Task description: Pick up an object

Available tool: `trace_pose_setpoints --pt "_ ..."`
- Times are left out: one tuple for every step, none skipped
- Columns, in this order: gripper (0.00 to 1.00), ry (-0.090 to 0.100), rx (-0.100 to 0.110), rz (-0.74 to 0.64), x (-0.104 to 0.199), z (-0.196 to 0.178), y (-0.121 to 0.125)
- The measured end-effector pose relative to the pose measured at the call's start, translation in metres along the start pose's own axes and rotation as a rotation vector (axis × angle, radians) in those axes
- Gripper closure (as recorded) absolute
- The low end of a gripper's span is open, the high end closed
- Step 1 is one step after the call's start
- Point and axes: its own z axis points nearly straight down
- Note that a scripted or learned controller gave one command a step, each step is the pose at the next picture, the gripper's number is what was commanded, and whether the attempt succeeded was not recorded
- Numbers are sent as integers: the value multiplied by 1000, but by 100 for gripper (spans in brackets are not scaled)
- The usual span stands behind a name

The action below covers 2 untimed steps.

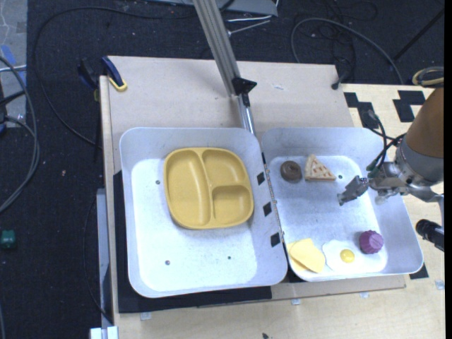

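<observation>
The right bin [319, 221] holds a brown round piece [290, 170], a toast-like wedge [319, 169], a yellow slice [306, 255], a fried egg [344, 254] and a purple piece [371, 242]. My gripper [351, 190] hangs over the right side of this bin, right of the wedge and above the purple piece. Nothing shows between its dark fingers. The orange and grey arm [424, 143] comes in from the right edge.
A yellow divided plate [208, 187] lies in the left bin [148, 260]. A metal pole [220, 37] slants down from the top toward the seam between the bins. Cables lie on the dark floor around the bench.
</observation>
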Motion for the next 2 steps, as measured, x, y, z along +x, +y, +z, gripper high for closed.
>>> trace_pose_setpoints --pt "0 -1 -1 0 4 44 -3" --pt "0 -3 -8 1 4 79 -1"
